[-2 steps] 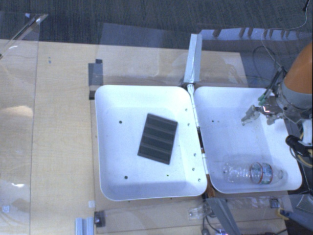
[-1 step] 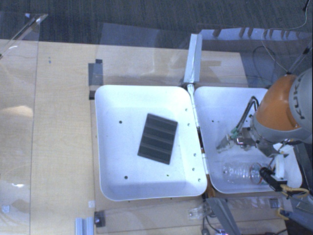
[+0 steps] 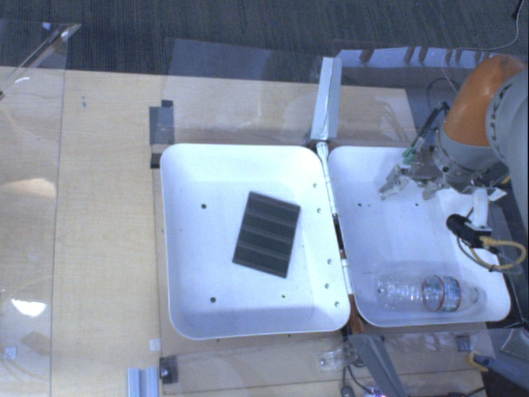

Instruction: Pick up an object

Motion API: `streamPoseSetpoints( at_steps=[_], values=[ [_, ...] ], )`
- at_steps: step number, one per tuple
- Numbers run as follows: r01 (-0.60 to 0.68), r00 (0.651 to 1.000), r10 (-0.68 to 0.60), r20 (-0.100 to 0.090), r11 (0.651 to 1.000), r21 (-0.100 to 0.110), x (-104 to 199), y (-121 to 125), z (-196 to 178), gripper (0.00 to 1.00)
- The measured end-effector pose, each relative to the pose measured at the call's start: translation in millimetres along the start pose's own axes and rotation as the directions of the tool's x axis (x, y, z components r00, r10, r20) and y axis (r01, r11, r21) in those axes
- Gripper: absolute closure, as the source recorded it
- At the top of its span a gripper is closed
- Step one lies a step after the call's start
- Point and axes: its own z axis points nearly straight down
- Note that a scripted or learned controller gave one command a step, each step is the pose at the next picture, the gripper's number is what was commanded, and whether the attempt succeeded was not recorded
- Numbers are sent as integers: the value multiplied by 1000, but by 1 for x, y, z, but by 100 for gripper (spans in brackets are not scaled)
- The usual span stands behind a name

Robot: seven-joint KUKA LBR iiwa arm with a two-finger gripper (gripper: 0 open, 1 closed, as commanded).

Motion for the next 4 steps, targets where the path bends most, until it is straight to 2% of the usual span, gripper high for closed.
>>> streamPoseSetpoints(
  at_steps=[1,2,3,4],
  values=[
    [117,993,-117,-2,993,1,68,-42,-63,0],
    [0,1000,0,0,1000,4,-10,-68,-64,0],
    [1,1000,-1,-1,1000,3,65,-97,24,0],
    [-245,969,245,0,969,5,63,-94,8,0]
  ],
)
